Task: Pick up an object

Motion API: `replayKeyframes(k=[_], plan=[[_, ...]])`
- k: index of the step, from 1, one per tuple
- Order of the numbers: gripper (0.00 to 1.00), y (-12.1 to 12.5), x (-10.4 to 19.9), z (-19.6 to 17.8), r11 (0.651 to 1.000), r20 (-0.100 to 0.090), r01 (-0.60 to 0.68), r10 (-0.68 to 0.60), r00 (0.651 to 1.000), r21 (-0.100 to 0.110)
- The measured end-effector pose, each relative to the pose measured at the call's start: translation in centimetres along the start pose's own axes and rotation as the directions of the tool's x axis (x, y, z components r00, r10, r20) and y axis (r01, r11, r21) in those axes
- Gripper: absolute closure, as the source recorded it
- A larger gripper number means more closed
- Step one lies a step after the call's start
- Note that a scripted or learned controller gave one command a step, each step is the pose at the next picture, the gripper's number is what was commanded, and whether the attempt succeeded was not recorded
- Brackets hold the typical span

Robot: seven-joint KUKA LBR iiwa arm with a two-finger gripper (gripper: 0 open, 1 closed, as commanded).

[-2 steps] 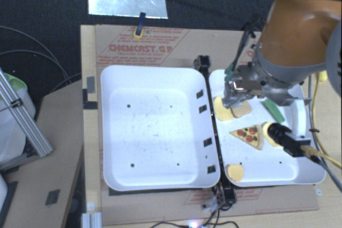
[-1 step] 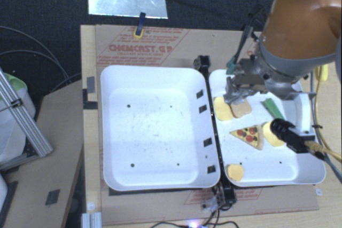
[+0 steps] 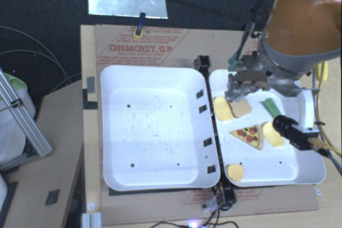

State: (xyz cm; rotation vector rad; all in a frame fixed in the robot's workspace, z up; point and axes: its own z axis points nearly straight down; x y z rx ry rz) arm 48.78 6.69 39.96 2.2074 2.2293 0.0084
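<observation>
Red print runs across the cardboard sheet [image 3: 160, 42] under the bins, just beyond the left bin's [image 3: 152, 75] far rim. It looks like one large word, roughly "CHEMCAST" with a few more characters after it, but the letters are too faint to read with certainty. Smaller red lines near it and at the sheet's near edge cannot be read.
</observation>
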Motion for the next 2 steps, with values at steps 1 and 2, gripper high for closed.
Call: replayKeyframes(k=[1, 2], plan=[[1.0, -0.1, 3.71, 1.16, 1.0, -0.001, -0.003, 0.003, 1.0, 0.005], [0.0, -0.08, 3.51, 1.09, 1.0, 0.0, -0.005, 0.005, 1.0, 0.005]])
